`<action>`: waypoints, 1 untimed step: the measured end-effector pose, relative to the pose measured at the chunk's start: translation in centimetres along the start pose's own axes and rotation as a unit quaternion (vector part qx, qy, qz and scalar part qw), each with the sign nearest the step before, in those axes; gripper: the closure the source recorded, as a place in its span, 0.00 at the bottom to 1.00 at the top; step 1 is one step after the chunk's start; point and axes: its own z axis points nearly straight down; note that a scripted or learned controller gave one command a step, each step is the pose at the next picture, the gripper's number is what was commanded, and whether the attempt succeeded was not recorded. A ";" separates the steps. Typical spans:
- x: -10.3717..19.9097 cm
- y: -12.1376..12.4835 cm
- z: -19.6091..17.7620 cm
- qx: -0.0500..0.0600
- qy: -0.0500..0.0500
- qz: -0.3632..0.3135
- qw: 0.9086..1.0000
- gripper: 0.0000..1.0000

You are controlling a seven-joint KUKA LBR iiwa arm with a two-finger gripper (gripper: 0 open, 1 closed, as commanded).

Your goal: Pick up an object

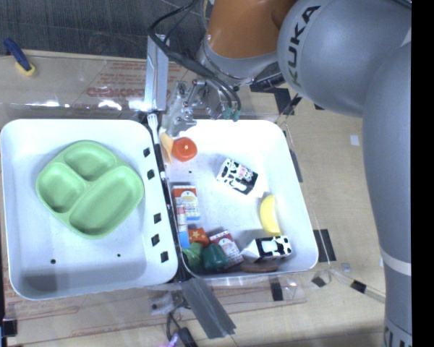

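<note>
while your gripper (179, 116) hangs at the right bin's (293, 166) far left corner above the orange ball (184, 149), you cannot tell its grip.

My grey arm (362, 71) reaches in from the right side of the view, its large curved links filling the upper right corner. The orange band (249, 13) sits just above my wrist at the top centre. Below it my gripper (184, 114) points downward and leftward, its metal parts partly blurred.
</note>
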 end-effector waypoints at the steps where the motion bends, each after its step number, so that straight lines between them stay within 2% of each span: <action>1: -0.1 0.1 -1.1 0.000 -0.002 -0.002 1.000 1.00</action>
